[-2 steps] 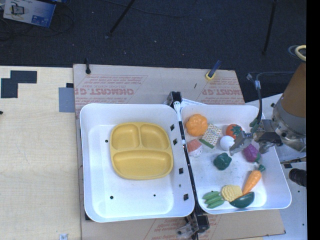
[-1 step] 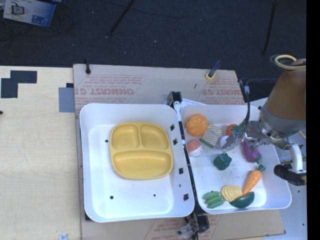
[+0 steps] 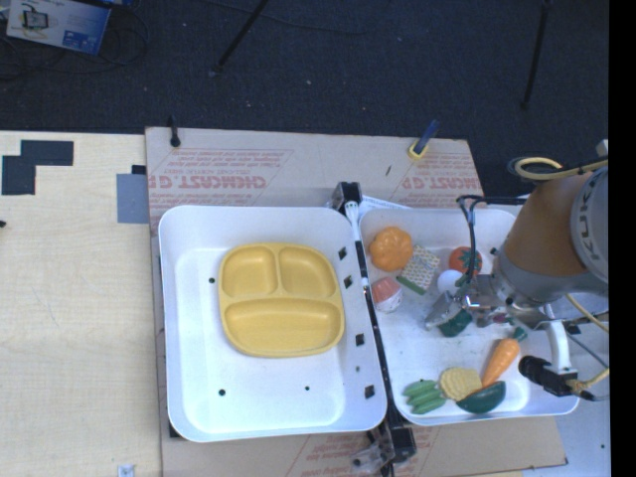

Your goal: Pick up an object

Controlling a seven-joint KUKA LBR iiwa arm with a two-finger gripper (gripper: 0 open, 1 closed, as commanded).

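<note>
**Small, light toy under my gripper**

My gripper point(image 3: 459, 311) sits low in the right bin point(image 3: 417, 371); its closure I cannot tell. Beneath lies a dark green toy point(image 3: 455, 323), likely light, hard, slippery plastic: grasp across its narrow middle.

Both white bins, the left point(image 3: 189, 366) and the right point(image 3: 417, 351), are seen to be smooth, slightly glossy plastic, and the yellow divided tray point(image 3: 281, 299) looks like matt plastic. The board point(image 3: 298, 172) beneath, showing at twelve o'clock of the bins, is dull brown printed cardboard. A metallic sheen is shown by the gripper point(image 3: 452, 316), and the toy carrot point(image 3: 501, 360) looks smooth.
</note>
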